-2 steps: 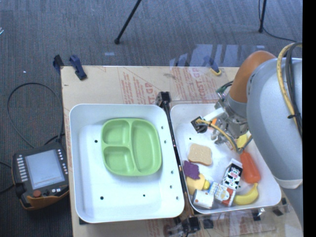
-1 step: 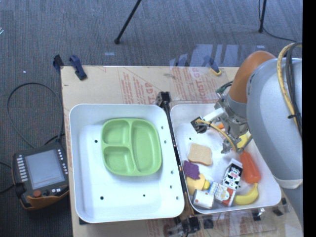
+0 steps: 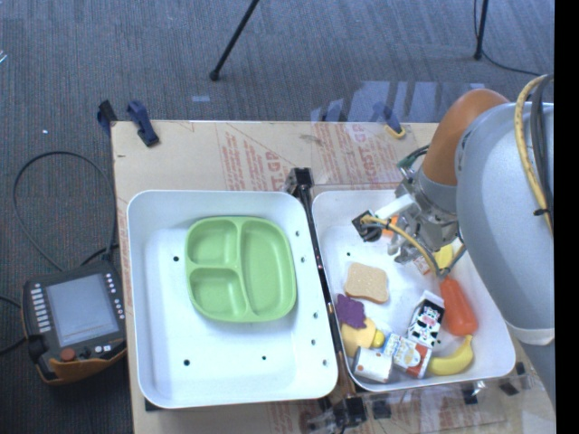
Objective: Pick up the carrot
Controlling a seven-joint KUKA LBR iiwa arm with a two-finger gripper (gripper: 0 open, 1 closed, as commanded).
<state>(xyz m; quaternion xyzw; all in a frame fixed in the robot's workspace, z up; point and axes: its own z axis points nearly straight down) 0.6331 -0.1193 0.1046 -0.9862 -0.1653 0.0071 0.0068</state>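
The carrot [image 3: 458, 306] is a stubby orange-red toy piece with a smooth, slightly glossy skin, rounded at both ends and a little thicker toward its lower end. It lies flat on the floor of the right-hand white bin, at about four o'clock from that bin's middle and close to the right wall. Its long axis runs from roughly eleven o'clock down to five o'clock, and no fingers are closed around it.
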